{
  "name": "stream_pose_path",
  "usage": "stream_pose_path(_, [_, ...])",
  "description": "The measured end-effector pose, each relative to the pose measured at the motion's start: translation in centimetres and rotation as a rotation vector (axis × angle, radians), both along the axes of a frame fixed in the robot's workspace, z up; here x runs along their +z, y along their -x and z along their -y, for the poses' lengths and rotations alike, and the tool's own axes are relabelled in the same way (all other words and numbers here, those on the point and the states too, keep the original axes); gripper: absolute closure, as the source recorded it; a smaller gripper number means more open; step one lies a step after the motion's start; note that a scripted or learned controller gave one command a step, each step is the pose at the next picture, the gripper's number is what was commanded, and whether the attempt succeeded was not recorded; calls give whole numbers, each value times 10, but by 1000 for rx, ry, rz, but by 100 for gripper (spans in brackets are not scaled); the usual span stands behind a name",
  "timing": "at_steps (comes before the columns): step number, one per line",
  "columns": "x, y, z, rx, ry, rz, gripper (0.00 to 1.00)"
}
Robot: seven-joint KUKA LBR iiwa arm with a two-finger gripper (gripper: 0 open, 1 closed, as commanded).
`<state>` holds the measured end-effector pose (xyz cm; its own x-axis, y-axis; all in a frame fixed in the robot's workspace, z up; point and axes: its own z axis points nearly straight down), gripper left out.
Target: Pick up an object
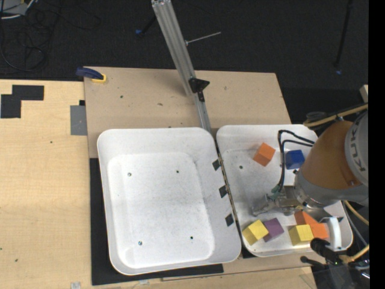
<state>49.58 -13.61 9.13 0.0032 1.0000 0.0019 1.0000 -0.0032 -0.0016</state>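
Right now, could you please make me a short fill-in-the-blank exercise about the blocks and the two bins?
1. All the blocks lie in the ____ bin.
2. The purple block touches a ____ block on its left.
3. The block beside the blue block is ____ in colour.
4. The gripper is over the bin floor, just above the ____ block.

Missing words: right; yellow; orange; purple

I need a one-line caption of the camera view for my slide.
KUKA arm's gripper lowered into the right bin among coloured blocks, near the yellow block and purple block.
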Motion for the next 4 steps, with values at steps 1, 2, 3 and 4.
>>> stream_pose_path(1, [11, 0, 1, -8, -2, -1, 100])
stream_pose_path(2, [68, 8, 6, -6, 2, 4, 100])
stream_pose_path(3, [110, 5, 8, 4, 2, 4, 100])
stream_pose_path(4, [173, 4, 11, 4, 3, 6, 100])
